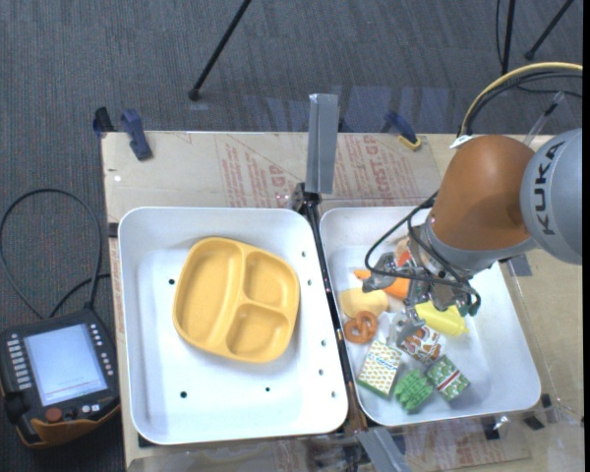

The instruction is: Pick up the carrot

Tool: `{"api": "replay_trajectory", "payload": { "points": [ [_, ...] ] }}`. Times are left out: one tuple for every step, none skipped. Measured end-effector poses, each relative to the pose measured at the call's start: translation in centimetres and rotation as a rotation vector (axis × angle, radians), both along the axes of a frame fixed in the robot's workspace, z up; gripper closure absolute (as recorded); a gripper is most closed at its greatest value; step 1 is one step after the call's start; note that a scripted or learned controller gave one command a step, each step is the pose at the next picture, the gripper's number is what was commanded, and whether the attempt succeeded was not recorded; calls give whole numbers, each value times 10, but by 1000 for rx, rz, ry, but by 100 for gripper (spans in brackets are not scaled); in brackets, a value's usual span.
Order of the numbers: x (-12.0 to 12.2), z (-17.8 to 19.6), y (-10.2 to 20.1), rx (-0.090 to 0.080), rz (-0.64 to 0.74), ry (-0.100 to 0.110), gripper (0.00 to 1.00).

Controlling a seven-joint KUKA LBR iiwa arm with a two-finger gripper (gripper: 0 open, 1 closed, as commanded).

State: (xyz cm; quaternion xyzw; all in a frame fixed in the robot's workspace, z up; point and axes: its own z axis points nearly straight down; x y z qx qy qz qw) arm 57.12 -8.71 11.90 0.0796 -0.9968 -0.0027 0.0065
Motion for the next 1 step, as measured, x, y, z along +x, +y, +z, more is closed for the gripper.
{"api": "replay_trajectory", "payload": {
  "points": [
    [21, -33, 5, -3, -137, -11, 0]
  ]
}}
